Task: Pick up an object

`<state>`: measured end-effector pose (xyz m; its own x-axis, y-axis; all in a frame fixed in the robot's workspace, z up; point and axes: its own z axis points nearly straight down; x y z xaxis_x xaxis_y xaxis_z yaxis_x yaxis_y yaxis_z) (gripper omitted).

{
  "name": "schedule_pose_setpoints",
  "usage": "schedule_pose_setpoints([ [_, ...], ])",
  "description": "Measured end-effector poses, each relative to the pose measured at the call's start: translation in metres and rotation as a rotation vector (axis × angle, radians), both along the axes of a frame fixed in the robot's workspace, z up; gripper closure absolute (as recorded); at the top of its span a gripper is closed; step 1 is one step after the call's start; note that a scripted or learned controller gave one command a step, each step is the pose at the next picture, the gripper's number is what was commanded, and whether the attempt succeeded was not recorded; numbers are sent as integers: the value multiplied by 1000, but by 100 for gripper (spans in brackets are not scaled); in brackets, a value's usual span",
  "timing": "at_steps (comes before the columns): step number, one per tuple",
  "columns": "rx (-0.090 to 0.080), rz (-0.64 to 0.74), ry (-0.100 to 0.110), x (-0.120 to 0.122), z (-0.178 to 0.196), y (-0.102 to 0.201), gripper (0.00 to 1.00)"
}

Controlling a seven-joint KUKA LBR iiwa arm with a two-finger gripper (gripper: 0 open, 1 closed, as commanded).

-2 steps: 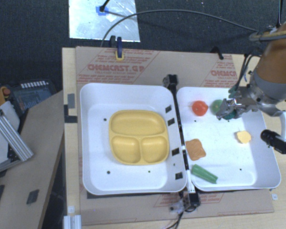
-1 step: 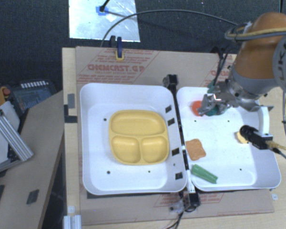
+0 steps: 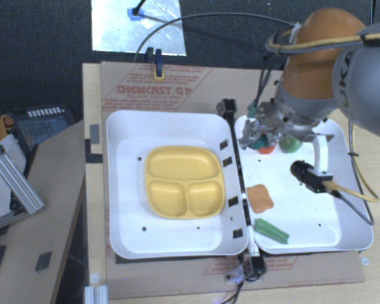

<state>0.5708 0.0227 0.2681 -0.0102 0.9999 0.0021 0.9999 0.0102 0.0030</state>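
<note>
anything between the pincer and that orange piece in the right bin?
Nothing visible. The flat orange piece lies alone on bare bin floor, below the pincer; the green stick lies nearer the front rim, apart from it.

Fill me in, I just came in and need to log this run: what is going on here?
A grey KUKA arm reaches in from the right, its claw low over the far corner of the right bin, by a red item and a green round item. An orange slab and a long green piece lie nearer the camera. A yellow divided tray sits in the left bin. Nothing shows as picked up.
</note>
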Motion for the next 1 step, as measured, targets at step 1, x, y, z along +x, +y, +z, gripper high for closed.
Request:
schedule_pose_setpoints([
  [1, -1, -1, 1, 12, -21, 52, 100],
])
